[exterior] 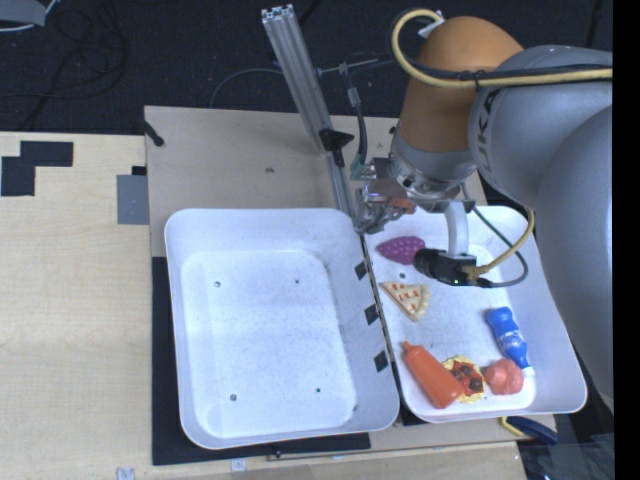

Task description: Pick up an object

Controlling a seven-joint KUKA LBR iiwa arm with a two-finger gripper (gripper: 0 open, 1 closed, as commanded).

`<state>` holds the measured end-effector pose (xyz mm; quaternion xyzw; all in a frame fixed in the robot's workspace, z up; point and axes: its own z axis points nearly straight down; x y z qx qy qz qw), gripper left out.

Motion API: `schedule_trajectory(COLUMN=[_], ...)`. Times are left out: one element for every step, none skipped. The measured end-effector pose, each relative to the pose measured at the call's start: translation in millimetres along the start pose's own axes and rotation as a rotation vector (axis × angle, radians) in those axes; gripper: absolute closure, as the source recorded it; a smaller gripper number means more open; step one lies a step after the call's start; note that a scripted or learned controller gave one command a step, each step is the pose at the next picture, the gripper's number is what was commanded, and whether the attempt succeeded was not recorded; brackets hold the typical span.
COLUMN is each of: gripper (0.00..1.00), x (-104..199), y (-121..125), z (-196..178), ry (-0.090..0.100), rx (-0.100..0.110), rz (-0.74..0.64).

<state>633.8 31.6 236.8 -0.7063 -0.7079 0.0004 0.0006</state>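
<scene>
Two shallow white plastic bins sit side by side on the bench. The left bin (200,268) takes up the middle of the frame, and the right bin (560,388) runs along the lower right.

All the stuff is in the right bin. There's a purple bumpy grape-bunch toy (401,247) near its upper left corner, and just below that a tan waffle-patterned pizza-slice toy (407,297) close to the divider between the bins. Further down, toward the bottom of the frame, an orange-red bottle-shaped toy (431,375) lies tilted, touching a small yellow and red crumbly piece (464,374), with a red rounded tomato-like toy (503,377) right beside that. A small blue plastic bottle (507,335) lies just above the red one, nearer the bin's right side.

The grey arm with the orange band comes in from the upper right, and its two-finger gripper (375,206) sits over the upper left corner of the right bin, just above the grape toy. Too cluttered and blurry there, so whether it's open or closed, I can't tell. A slanted aluminium rail (305,88) stands behind the bins at top centre.
</scene>
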Motion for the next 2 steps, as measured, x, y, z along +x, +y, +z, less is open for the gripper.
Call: schedule_trajectory(gripper=[1.00, 0.00], x=[47.7, 46.8], y=[16.4, 16.2], z=[-6.7, -6.5], ry=[0.000, -0.001], rx=[-0.002, -0.001], rz=[0.000, 0.001])
